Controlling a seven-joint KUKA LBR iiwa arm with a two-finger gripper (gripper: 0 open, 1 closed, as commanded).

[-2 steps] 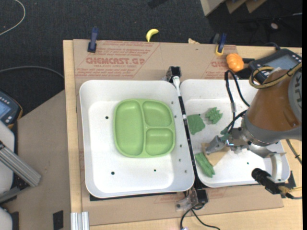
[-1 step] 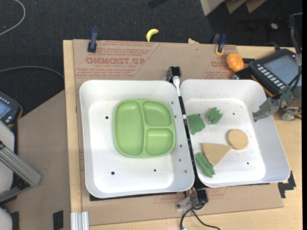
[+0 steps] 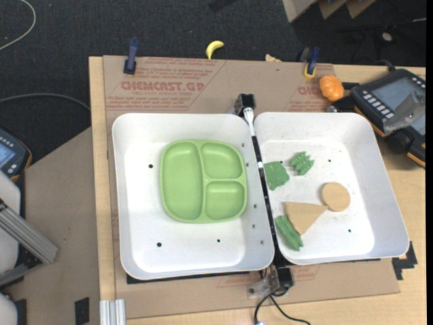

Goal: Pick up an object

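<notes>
Two white bins sit side by side on a cardboard sheet [image 3: 183,80] covering the tabletop. Red print on the cardboard reads "CHEMCAST G.P", with smaller lines around it too faint to read; a second patch of red print near the far right corner is just as hard to read. Two blue clamps [image 3: 130,56] pin the sheet's far edge.

The left bin [image 3: 132,202] holds a light green divided plate [image 3: 203,180] with three compartments, lying flat near the middle.

The right bin [image 3: 365,147] holds the loose things to pick from. A green leafy piece [image 3: 275,175] lies close to the shared wall, with a smaller spiky green piece [image 3: 302,162] just beside it. A round tan disc [image 3: 335,196] touches the corner of a tan wedge [image 3: 306,215], and another green piece [image 3: 289,232] lies against the wedge's near-left side.

A black clip [image 3: 245,103] grips the bins' rims where they meet at the far end. Beyond the cardboard lie a small yellow curved item [image 3: 214,48] and an orange one [image 3: 331,87], next to a dark handheld controller [image 3: 392,103].

Whether the tool is released or clenched, I cannot tell.
</notes>
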